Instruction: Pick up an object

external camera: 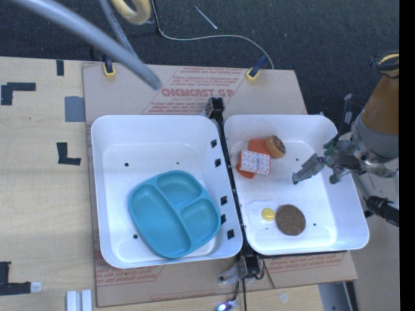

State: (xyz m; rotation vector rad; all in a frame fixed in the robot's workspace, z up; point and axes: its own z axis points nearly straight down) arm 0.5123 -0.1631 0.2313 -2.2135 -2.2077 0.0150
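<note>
Several light toys in right bin (324, 235); small carton (255, 163) stiff, best pinched across flat sides. Hand (310, 169) above bin, aperture unclear.

Robot lab, arm (379, 115), taped bench (39, 173), bins (104, 173)

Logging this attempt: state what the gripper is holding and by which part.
Nothing is held. The gripper hangs over the right bin, apart from the toy food items lying there.
</note>
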